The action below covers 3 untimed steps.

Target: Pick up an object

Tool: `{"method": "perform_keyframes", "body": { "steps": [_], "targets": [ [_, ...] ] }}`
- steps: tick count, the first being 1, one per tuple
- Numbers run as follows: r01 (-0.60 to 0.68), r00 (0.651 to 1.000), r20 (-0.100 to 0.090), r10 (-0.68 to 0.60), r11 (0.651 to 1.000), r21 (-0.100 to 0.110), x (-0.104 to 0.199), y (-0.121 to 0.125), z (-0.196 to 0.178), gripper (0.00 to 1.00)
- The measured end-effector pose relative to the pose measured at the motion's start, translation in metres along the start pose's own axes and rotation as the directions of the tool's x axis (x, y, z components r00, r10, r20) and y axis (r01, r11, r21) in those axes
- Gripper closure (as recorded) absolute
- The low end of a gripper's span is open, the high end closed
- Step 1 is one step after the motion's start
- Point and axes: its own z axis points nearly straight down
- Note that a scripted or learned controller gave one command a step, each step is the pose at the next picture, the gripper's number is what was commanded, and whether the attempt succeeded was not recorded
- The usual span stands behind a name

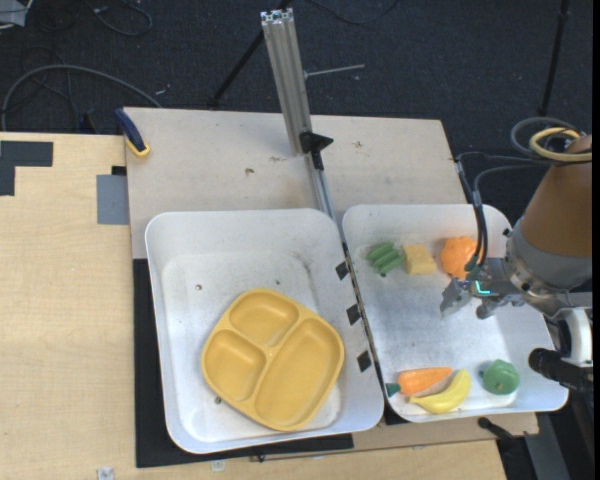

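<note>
Left of the right bin (420, 226), its twin, the left bin (180, 248), holds a yellow divided plate (272, 357) lying flat in its near half, with three compartments facing up. Behind both bins, on the table (220, 158), a grey metal post (288, 78) leans up and away, its foot near the seam where the right bin meets its neighbour. Inside the right bin, at the far end, a green ridged toy (384, 257) lies closest to that seam, a pale yellow block (418, 259) sits just beside it, and an orange fruit (457, 255) sits just beyond the block toward the bin's outer side. At the right bin's near end, an orange carrot (424, 379) lies touching a yellow banana (443, 396), and a green round fruit (499, 376) rests near the bin's near outer corner, apart from the banana. Above the right bin's middle, toward its outer wall, the end effector (470, 299) hangs on the grey arm, with a small blue-green light glowing at its base. Its two dark fingers (450, 297) are spread apart and point down over bare bin floor, with nothing between them. The orange fruit lies just behind it, and the carrot, banana and green round fruit lie well in front.
</note>
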Motion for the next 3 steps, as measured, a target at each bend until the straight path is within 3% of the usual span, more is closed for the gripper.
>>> {"method": "perform_keyframes", "body": {
  "steps": [1, 2, 3],
  "targets": [
    [0.0, 1.0, 0.0, 0.0, 1.0, -0.001, 0.0, 0.0, -0.001, 0.0],
    [0.0, 1.0, -0.001, 0.0, 1.0, 0.003, 0.005, 0.006, 0.061, 0.0],
    [0.0, 1.0, -0.001, 0.0, 1.0, -0.004, 0.003, 0.008, 0.095, 0.0]
  ]
}}
